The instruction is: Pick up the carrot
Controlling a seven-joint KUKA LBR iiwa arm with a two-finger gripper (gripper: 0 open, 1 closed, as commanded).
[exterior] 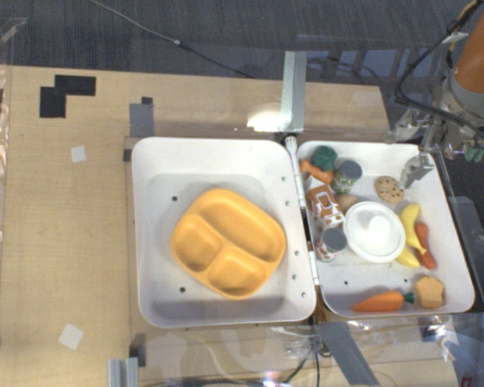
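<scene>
A: Step in hand: approach. Gripper (417, 170) hovers over the right bin's (460, 285) far right corner, nothing between its fingers; open or clenched, cannot tell

B: Carrot (379, 301)?

A: Lying flat along the near wall, beside the bread roll (429, 291)

B: Next move?

A: Likely travel toward the near edge, clear the white bowl (374, 231) and banana (409, 234), then descend. Tight room against the wall
</scene>
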